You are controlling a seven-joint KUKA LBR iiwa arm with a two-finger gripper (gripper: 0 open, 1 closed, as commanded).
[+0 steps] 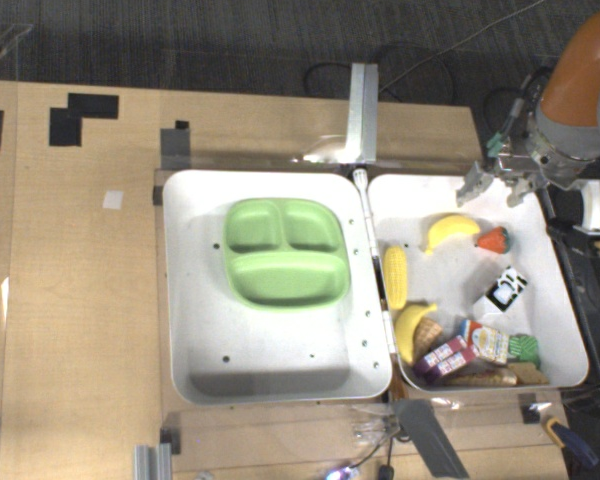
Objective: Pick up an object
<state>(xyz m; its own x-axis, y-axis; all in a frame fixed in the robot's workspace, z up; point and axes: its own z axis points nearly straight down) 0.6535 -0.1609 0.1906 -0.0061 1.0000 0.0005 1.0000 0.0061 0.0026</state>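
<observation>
Looking down on the wooden bench (80,298), you've got two shallow white bins sitting side by side. The left bin (195,318) has just a green divided plate (285,251) lying flat near its middle. The right bin (565,308) is where all the small stuff is. The grey arm with its orange band (583,63) comes in from the right, and the gripper (495,185) hangs over the right bin's upper edge, fingers spread apart with nothing between them.

Below the gripper there's a yellow lemon-looking piece (452,232), with a little red strawberry-ish thing (493,240) just beside it. A corn cob (395,276) lies along the bin's left wall, and a banana-ish yellow piece (412,325) sits right under it. A small black-and-white box (506,289) sits on its own toward the middle. Along the bottom edge there's a jumble of packets (470,355), all touching each other, too cluttered to sort out properly.
</observation>
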